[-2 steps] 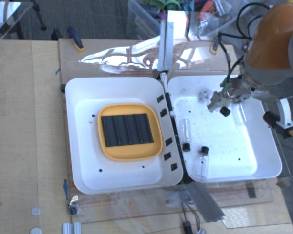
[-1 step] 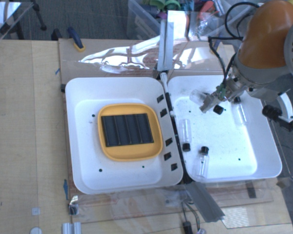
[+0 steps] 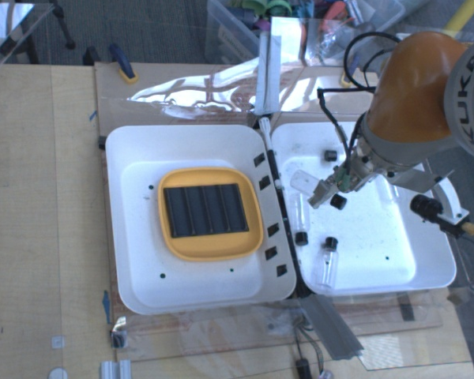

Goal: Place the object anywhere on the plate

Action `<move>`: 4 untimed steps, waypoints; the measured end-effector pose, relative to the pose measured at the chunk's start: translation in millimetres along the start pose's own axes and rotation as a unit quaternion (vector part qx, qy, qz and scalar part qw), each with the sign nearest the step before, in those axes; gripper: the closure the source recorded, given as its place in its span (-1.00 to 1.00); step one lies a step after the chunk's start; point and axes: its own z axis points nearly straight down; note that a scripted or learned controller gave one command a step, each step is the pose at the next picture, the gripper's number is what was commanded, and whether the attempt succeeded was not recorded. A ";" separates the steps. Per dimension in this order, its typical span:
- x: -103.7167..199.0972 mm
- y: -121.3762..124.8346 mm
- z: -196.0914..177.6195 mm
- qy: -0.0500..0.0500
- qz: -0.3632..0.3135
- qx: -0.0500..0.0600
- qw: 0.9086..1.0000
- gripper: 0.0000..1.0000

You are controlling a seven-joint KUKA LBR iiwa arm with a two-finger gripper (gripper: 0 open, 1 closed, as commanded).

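A yellow plate (image 3: 212, 247) with a dark ridged middle lies in the left bin (image 3: 134, 164). In the right bin (image 3: 426, 267) lie several small clear vials with black caps: one (image 3: 328, 260) near the front, one (image 3: 300, 215) along the divider, and a clear piece (image 3: 304, 181) farther back. My gripper (image 3: 325, 193) hangs low over the right bin's left half, just right of that clear piece. A small black item (image 3: 338, 202) sits right beside its tip; I cannot tell whether they touch.
A loose black cap (image 3: 329, 155) lies at the back of the right bin. Black clips line the divider (image 3: 272, 212) between the bins. A clear tub of colourful toys (image 3: 300, 2) and crumpled foil (image 3: 213, 93) sit behind the bins.
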 end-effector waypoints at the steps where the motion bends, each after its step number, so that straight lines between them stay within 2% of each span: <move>1: 53.3 -23.6 0.0 0.000 -0.024 0.000 1.000 1.00; 2: 35.0 48.3 -29.3 -0.002 -0.074 -0.002 0.997 1.00; 3: 60.1 39.7 22.8 0.000 -0.138 0.000 0.990 1.00; 4: 123.9 19.6 5.7 0.000 -0.155 0.000 0.988 1.00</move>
